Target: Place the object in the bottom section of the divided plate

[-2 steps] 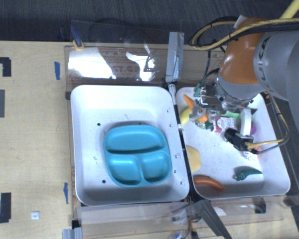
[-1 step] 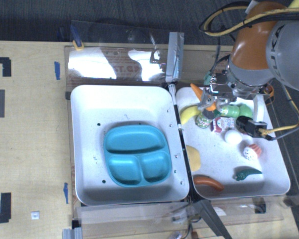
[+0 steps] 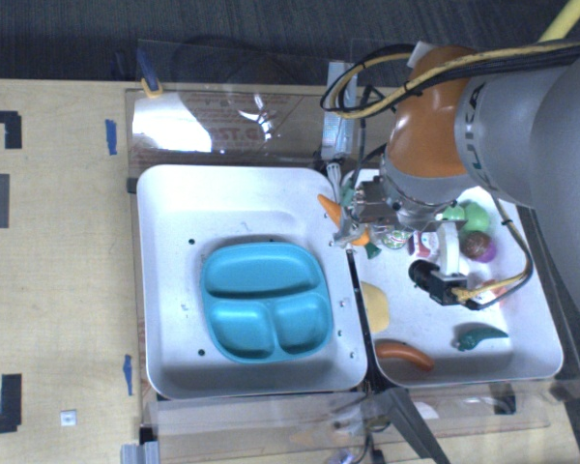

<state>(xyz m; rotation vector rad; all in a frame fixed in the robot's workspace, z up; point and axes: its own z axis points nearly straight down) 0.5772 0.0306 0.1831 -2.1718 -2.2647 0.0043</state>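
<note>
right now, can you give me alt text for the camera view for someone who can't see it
A grey and orange robot arm reaches from the right over the right bin, which holds small toy foods. A blue divided plate sits in the left bin, with nothing in its sections.

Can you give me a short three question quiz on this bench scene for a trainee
1. True or false: the blue divided plate sits in the left bin.
2. Which lies nearest the right bin's front edge: A the sausage, B the teal toy, C the purple ball?
3. Fill in: the arm's band is ____.

Key: 1 true; 2 A; 3 orange.
</note>
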